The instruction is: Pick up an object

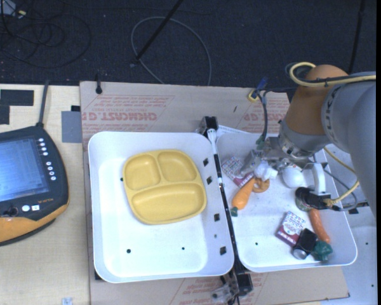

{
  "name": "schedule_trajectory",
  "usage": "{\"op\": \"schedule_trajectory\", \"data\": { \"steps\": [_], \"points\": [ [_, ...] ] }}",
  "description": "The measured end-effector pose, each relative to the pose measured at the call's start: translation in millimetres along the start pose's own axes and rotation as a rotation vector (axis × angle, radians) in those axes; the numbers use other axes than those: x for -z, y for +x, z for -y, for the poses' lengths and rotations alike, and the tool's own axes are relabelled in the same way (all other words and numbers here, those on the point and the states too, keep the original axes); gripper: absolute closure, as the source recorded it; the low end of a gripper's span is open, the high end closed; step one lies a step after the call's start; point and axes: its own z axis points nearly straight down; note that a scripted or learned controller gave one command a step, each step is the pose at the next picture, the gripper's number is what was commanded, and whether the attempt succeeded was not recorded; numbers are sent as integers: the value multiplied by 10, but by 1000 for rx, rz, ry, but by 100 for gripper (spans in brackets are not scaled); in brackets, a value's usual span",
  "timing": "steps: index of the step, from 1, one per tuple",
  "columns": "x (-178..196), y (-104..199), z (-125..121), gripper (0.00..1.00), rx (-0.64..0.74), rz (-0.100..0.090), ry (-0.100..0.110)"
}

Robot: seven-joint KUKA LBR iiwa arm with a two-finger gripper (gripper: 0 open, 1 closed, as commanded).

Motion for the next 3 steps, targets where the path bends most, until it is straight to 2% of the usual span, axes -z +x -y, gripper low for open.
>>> {"op": "schedule_trajectory", "data": {
  "steps": [1,2,3],
  "points": [
    [650,-288,-116,0,0,1,2],
    [-53,3,608,0,-3,-2,7],
    [573,-538,95,0,-1,1,0]
  ]
}}
